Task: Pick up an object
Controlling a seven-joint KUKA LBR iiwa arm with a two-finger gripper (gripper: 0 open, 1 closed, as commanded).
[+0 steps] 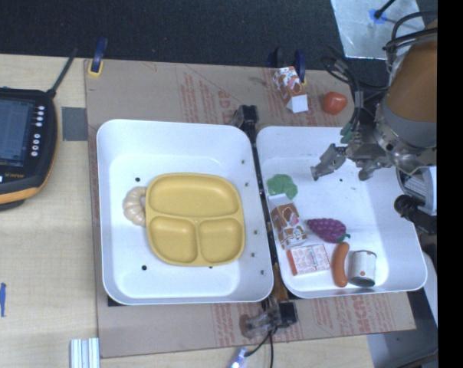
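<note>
Silver can (362,267), sausage (340,264), cartons and grapes (326,228) lie untouched along right bin (392,205) near edge; broccoli (281,185) further back. Gripper (345,164) hovers above bin's far half, fingers spread, nothing held. Pick not yet started.

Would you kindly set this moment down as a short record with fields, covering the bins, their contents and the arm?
left bin: yellow divided tray, pale beige item against its left edge
right bin: green toy, brown carton, flat red-and-white packet, purple grapes, sausage, metal can
outside bins: small carton, red tomato
end effector: over right bin's upper part, nothing seen between fingers
pick: not yet done
</note>
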